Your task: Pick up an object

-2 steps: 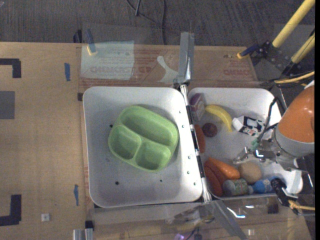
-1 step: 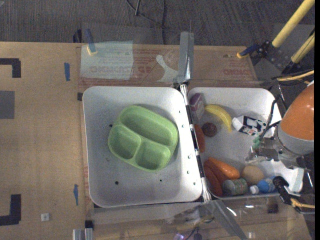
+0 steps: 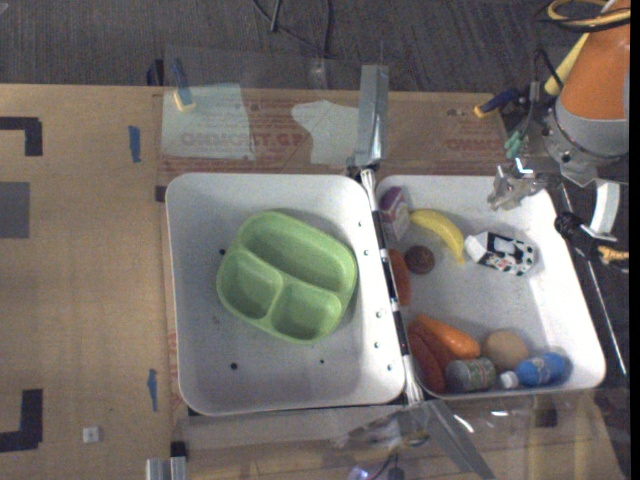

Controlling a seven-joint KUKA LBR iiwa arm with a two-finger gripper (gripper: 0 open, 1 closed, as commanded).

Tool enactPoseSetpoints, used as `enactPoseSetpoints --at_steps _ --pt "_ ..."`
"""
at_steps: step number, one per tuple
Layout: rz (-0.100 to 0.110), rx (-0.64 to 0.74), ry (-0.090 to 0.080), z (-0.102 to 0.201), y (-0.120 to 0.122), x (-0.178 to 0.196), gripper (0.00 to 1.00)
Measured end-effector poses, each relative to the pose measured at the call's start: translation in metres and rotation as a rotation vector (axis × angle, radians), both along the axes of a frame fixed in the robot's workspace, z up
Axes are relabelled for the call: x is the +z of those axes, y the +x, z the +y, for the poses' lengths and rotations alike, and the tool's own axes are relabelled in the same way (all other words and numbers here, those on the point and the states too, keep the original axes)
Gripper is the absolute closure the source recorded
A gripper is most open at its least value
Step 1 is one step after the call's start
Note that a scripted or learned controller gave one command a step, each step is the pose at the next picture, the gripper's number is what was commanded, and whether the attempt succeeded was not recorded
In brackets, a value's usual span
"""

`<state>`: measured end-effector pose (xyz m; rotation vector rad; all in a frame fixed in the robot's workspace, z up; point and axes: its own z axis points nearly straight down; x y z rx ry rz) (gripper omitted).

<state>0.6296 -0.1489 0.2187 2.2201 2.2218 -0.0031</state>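
My gripper (image 3: 512, 186) hangs over the far right corner of the right bin (image 3: 570, 298), its small metal fingers pointing down with nothing between them. Below and to its left lie a yellow banana (image 3: 440, 231) and a dark round fruit (image 3: 420, 259). A white carton with black marks (image 3: 505, 252) lies just below the gripper. Along the bin's near side sit an orange carrot (image 3: 448, 336), a tan egg-shaped object (image 3: 507, 348), a grey can (image 3: 471, 374) and a blue-capped bottle (image 3: 540, 370).
The left bin (image 3: 200, 358) holds a green divided plate (image 3: 287, 276). A purple-topped item (image 3: 395, 206) and a red object (image 3: 400, 276) lie against the right bin's left wall. A metal divider (image 3: 371, 128) stands beyond the bins.
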Motion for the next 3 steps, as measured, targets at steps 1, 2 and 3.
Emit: enactPoseSetpoints --at_steps 1,2,3 --pt "0.002 0.001 0.000 0.001 0.000 -0.001 0.00" --pt "0.000 0.067 0.001 0.010 0.012 -0.126 0.00" --pt "0.005 0.071 0.000 0.011 0.012 -0.119 1.00"
